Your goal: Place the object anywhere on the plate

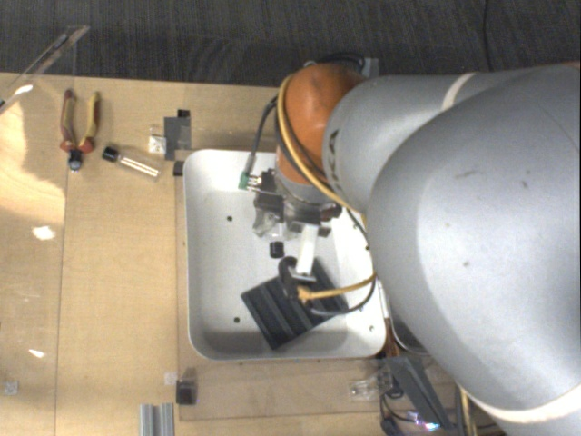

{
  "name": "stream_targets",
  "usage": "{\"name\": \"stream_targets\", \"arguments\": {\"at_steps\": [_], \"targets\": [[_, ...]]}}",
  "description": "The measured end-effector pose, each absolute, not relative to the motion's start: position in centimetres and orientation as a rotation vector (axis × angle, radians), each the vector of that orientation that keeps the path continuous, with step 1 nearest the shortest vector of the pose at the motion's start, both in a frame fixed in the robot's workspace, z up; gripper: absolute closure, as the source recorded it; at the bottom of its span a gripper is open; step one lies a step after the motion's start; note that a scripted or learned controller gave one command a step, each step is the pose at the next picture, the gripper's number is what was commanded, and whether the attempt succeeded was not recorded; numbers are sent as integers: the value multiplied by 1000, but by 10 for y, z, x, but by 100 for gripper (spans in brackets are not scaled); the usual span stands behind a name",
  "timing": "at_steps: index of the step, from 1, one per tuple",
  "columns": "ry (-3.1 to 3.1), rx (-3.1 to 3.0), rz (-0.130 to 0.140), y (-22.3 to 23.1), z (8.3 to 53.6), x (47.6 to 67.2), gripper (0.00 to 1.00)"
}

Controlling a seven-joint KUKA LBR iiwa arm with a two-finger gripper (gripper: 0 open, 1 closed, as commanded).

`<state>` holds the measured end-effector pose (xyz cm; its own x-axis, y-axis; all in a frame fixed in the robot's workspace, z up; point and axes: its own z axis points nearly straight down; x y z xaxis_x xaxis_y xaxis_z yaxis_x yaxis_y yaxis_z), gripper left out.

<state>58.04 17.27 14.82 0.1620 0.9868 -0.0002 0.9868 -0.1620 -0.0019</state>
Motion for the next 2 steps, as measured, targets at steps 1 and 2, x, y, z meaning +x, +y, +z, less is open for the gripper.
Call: {"name": "stream_targets", "arguments": {"at_steps": [1, 2], "targets": [[-2187, -2256, 0, 218, 103, 645, 100], [-2290, -2153, -6, 236, 225, 654, 100]]}}
